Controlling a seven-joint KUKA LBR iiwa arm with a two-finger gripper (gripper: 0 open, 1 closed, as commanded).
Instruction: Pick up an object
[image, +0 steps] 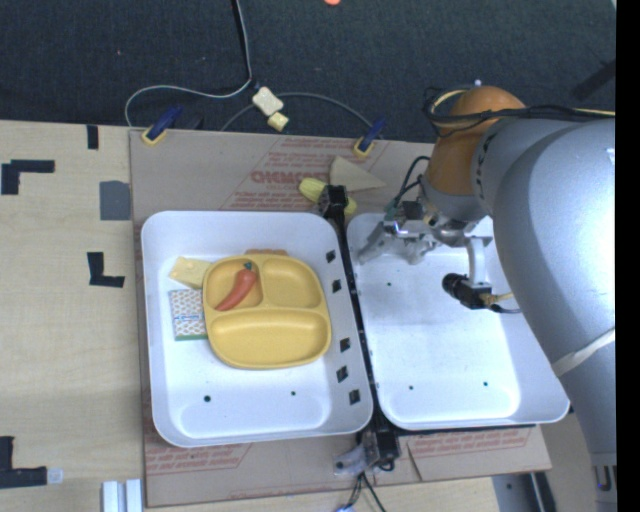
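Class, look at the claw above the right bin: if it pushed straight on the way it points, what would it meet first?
Probably the right bin's far-left rim beside the black divider; the claw points that way, though depth is unclear.

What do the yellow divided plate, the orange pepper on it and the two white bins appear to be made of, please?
The yellow divided plate looks like moulded plastic: uniform colour, rounded ridges, a soft sheen. The orange pepper seems a plastic toy, smooth and evenly coloured with a small green stem, though rubber is possible. The left bin and right bin look like thin, matte white formed plastic with rounded rims.
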